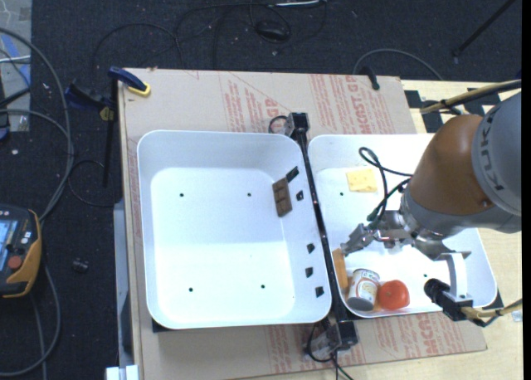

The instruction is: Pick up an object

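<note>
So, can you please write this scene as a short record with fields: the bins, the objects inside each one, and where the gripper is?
left bin: brown chocolate bar near its right wall
right bin: yellow cheese slice, can, red tomato, orange stick
gripper: above the right bin, over the can, holding nothing visible
arm: enters from the right

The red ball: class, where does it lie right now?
The red ball lies in the right bin, near its front edge, right beside the small can and below the hand.
</note>
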Motion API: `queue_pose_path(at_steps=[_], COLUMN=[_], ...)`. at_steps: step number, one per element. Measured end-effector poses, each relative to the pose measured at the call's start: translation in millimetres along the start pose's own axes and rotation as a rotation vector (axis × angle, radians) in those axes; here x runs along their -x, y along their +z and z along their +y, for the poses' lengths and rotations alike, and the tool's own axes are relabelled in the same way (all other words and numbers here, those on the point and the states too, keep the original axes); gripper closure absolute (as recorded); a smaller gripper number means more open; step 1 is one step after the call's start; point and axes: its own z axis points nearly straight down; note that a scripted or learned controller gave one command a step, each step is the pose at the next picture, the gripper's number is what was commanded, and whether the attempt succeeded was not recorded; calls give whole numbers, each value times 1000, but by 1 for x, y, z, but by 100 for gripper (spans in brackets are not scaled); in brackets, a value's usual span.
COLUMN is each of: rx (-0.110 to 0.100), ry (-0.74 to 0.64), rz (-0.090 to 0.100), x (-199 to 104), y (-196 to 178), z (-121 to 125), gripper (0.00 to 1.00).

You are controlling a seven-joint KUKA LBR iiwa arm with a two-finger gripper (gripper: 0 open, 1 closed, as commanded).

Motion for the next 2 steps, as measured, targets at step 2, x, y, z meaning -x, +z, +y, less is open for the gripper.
queue_pose_path(at_steps=[2], rx=[7], ry=[0], rz=[-1], x=[1], y=[-73], z=[3], gripper=[100])
